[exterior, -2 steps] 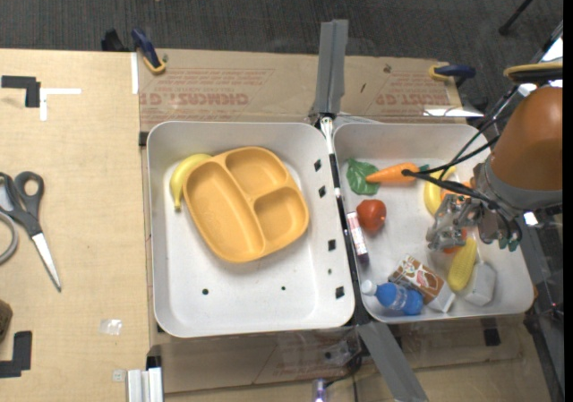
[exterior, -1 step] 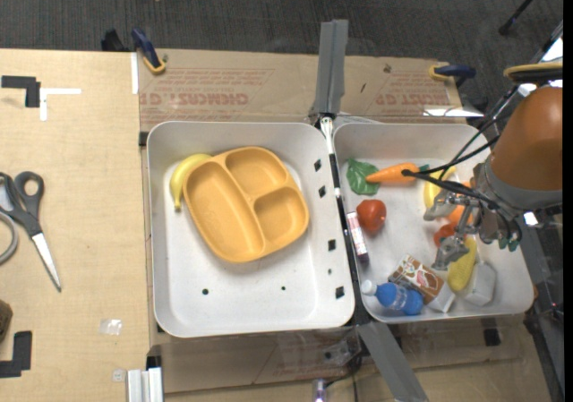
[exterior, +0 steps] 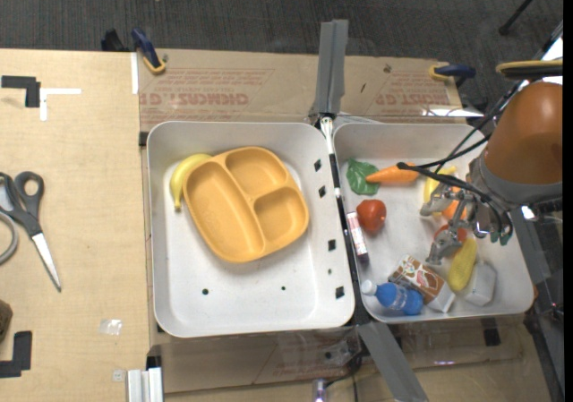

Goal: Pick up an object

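Pincer (exterior: 445, 232): low in the right bin (exterior: 394, 133), finger state cannot be told. Candidate objects: yellow item (exterior: 463, 266) just beside it, carton (exterior: 421, 277) near, tomato (exterior: 371, 214) further off. Risk: crowded items may deflect a grasp, judged likely.

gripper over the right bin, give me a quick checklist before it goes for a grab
1. Gripper is above the right bin: ok.
2. Items within reach below it, a yellow item and a small carton: ok.
3. One clear target: not ok, items crowd together there.
4. Fingers open: cannot tell.
5. Anything already held: cannot tell.
6. Tomato and carrot lie apart to the left: ok.
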{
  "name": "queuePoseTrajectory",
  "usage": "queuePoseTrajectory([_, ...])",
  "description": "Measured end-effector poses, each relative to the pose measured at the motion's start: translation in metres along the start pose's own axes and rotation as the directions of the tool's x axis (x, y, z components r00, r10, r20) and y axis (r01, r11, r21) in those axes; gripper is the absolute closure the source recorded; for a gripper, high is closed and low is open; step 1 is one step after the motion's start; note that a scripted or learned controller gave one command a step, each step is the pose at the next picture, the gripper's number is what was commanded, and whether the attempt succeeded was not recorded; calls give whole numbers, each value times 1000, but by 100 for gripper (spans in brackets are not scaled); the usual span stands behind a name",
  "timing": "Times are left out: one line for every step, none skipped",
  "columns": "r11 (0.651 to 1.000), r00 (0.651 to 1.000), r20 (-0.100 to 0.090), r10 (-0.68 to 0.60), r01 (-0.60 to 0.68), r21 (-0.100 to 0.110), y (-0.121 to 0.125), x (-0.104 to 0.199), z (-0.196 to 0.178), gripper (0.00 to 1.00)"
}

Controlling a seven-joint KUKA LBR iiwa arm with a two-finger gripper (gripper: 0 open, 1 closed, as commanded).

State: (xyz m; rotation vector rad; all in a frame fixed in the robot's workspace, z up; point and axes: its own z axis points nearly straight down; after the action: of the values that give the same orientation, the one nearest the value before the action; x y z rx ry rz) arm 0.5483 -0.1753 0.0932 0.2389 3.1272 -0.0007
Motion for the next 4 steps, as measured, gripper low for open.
queuePoseTrajectory([975, 975, -1, 223, -223, 0, 60, -38, 1, 0])
queuePoseTrajectory([962, 962, -6, 271, -271, 2, 82, -79, 1, 0])
queuePoseTrajectory([962, 962, -20, 274, -274, 7, 17, -95, 3, 0])
queuePoseTrajectory([963, 963, 2, 271, -271, 3, 18, -100, -9, 100])
